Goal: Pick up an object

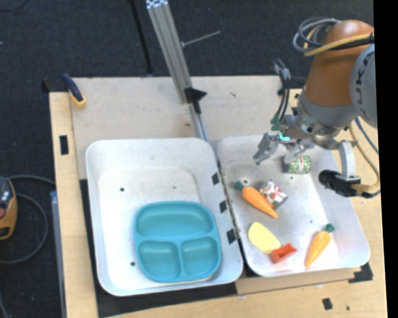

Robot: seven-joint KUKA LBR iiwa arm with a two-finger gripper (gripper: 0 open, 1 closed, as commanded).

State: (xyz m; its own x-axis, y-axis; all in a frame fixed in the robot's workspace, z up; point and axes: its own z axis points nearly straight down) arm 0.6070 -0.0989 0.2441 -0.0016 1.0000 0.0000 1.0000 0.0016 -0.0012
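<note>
Nearest the camera, along the front of the right bin (357,230), lie a small red block (283,253), a yellow oval piece (262,236) touching it, and one toy carrot (317,247) tilted toward the front right corner. Further back in the same bin a second toy carrot (259,200) lies aslant, just beside a small red-and-white object (274,193), and a small green-and-white object (298,163) sits near the rear wall. Counted, the right bin holds six loose things: two carrots and one each of the other four. Two white bins stand side by side on the tabletop (131,112); the left bin (107,165) carries one blue divided tray (177,241) with three compartments, set toward its front. This layout appears to keep the graspable items together within the arm's reach from the right. The claw (285,143) hangs over the rear of the right bin, just beside and slightly left of the green-and-white object; whether its grip is spread or closed cannot be told from this slant, and no object is seen within it. Judging by position, the green-and-white object is the likeliest target, and it rests on the bin floor, not yet lifted.
</note>
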